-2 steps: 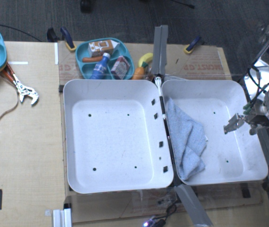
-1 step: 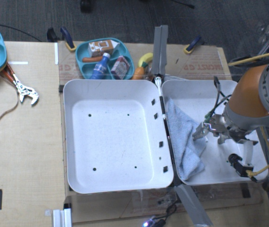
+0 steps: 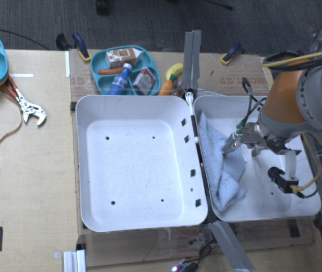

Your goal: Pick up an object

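Crumpled pale-blue soft cloth in right white bin: limp, light, best pinched at a raised fold; gripper touching it, grip state unclear

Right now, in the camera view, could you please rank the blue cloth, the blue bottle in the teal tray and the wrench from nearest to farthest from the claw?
Measured from the claw, over the right bin:
1. Blue cloth, in the right bin, directly beside the claw.
2. Blue bottle, in the teal tray behind the left bin.
3. Wrench, far left on the bench.
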